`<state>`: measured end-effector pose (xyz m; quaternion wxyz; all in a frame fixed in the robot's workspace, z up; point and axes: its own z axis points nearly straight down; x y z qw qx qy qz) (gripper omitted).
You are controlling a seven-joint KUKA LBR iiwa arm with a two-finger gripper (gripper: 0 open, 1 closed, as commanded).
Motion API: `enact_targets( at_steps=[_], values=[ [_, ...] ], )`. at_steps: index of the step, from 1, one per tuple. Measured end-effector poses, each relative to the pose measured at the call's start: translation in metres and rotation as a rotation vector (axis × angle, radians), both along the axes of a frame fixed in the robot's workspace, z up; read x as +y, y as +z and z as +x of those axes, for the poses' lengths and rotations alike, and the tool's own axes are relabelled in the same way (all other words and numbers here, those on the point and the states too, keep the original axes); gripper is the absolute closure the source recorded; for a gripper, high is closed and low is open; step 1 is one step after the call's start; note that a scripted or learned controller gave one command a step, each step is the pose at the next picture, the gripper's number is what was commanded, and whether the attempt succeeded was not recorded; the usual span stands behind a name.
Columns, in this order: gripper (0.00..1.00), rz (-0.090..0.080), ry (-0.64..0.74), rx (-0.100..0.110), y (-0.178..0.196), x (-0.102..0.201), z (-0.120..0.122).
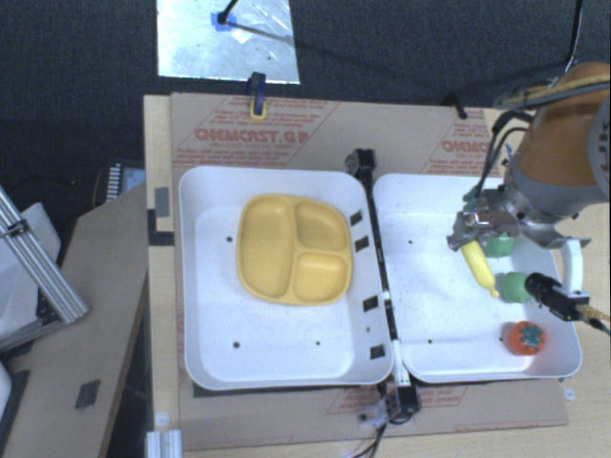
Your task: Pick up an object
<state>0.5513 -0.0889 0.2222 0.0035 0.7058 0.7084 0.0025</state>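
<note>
In the right bin (pixel 430 342), a yellow banana-shaped object (pixel 479 265) lies tilted just under my gripper (pixel 471 231). The gripper's lower end touches or nearly touches its upper end. One green object (pixel 499 246) sits right beside the gripper, partly hidden by the wrist, and a second green object (pixel 514 286) lies below the yellow one. A red-orange tomato-like object (pixel 524 338) rests in the bin's near right corner. The grey arm with its orange band (pixel 563 136) reaches in from the right and covers the bin's far right part.
The left bin (pixel 205 332) holds a yellow divided plate (pixel 291 249). A black divider with clips (pixel 374 265) runs between the two bins. A black connector (pixel 552 297) juts over the right bin's right rim. The right bin's left half shows bare white floor.
</note>
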Motion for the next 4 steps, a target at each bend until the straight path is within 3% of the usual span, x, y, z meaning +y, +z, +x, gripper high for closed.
enact_targets(
  at_steps=[1,4],
  values=[
    [1.0,0.0,0.001,0.002,0.039,0.0,0.002],
    [1.0,0.004,0.007,0.008,0.02,0.157,-0.034]
  ],
)
